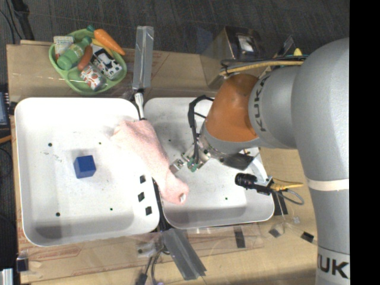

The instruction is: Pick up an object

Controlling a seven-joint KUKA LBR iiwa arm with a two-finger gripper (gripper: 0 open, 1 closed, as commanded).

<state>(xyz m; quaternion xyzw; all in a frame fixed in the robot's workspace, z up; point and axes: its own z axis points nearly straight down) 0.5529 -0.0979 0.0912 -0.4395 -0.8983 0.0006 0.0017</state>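
At the 3 o'clock side of the view, the grey arm [309,100] is reaching in toward the centre, with its orange band [234,114] hanging over the right bin [217,203].

Two shallow white bins are sitting side by side on the bench [29,70]. The left bin [35,159] is occupying the 9 o'clock half and the right bin is lying between the centre and 4 o'clock.

A pink cloth [151,156] is lying draped across the shared wall between the bins. It is soft, pale pink and crumpled, running as a long strip. Its 11 o'clock end is spreading onto the floor of the left bin, and its 5 o'clock end is bunching on the floor of the right bin.

A green bowl [74,83] is standing on the bench at 11 o'clock, outside both bins, holding toy vegetables and small packets.

The gripper [191,164] is pointing down into the right bin, just beside the cloth on its 3 o'clock side. Contact with the cloth cannot be confirmed, and whether the gripper is open or closed cannot be told.

A blue cube [85,165] is resting on the floor of the left bin toward 9 o'clock, well apart from the cloth and the gripper. It is small, solid blue and sharp-edged.
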